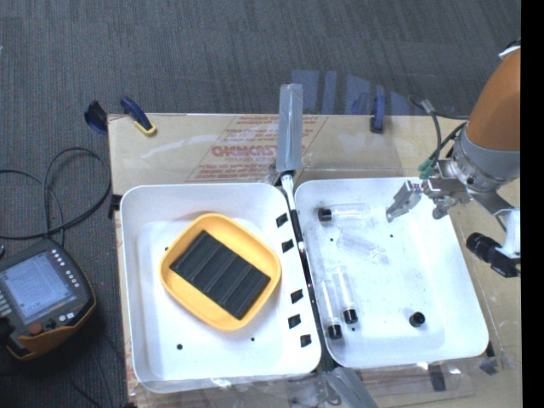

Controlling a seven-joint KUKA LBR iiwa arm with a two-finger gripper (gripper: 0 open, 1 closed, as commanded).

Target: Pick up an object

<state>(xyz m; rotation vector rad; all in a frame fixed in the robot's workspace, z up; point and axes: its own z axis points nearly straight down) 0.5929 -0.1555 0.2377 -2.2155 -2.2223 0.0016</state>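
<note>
Tubes of clear plastic with black caps lie in the right bin [463, 313]: one tube [344, 215] lies near its far left corner, two more [338, 300] lie side by side near its front left, caps toward the front. A loose black cap [416, 319] sits apart toward the front right. A faint clear piece [364, 246] lies mid-bin, too pale for me to make out.

My gripper [422, 195] hangs over the far right part of that bin, with nothing between its fingers; whether they are spread or closed I cannot tell from this angle.

In the left bin [140, 313] a yellow dish [183, 249] sits tilted like a diamond, with a dark ribbed slab [220, 273] resting in it. Both bins rest on a table [187, 147] with blue clamps [136, 115] at its far edge. A pendant [38, 291] lies on the floor to the left.
</note>
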